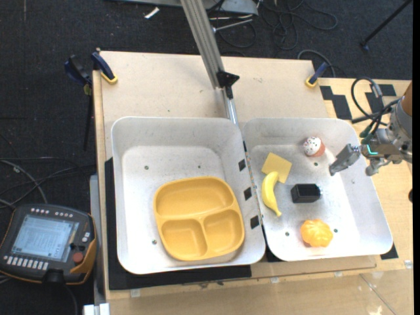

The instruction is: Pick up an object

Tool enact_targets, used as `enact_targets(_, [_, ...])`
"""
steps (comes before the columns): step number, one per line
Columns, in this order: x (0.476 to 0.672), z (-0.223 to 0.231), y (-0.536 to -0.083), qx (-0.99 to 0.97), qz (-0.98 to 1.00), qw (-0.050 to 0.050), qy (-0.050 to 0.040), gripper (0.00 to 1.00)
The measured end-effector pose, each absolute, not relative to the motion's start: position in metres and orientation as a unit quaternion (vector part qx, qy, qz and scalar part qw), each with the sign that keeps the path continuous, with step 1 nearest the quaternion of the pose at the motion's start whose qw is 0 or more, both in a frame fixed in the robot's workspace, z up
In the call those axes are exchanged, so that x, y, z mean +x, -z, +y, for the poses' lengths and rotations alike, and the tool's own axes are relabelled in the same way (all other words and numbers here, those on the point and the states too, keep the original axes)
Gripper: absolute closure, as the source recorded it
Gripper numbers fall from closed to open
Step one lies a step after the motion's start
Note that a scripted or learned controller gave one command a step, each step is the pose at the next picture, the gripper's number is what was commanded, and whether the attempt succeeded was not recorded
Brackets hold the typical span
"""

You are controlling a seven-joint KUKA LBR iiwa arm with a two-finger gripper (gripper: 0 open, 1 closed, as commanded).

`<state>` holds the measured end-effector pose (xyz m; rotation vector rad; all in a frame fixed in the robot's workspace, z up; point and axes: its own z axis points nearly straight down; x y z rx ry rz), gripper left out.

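Camera view: gripper (pixel 357 161) at right bin (pixel 367 195) right edge, jaws wide, holding nothing; banana (pixel 270 193), black block (pixel 305 193), orange fruit (pixel 316 233) in right bin; yellow tray (pixel 198 216) in left bin (pixel 131 176)

even bright overhead light, soft short shadows, mild glare on my white bins (pixel 131 143), floor dark, slightly soft focus.

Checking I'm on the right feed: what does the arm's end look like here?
At the right edge, a grey metal gripper with two slim grey fingers sits under a pale grey wrist. A small green light glows on its body, and black cables loop above it. The orange band is cut off at the frame edge.
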<state>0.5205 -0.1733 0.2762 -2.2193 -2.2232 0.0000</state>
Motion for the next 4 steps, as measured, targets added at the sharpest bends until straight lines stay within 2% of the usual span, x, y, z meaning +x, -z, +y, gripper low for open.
enact_targets(1, [0.511, -0.17, -0.22, -0.707, -0.707, 0.002, -0.0016, 0.0])
enact_targets(3, [0.506, -0.185, -0.119, -0.707, -0.707, 0.002, -0.0014, 0.0])
enact_targets(4, [0.508, -0.185, -0.132, -0.707, -0.707, 0.0, 0.0, 1.0])
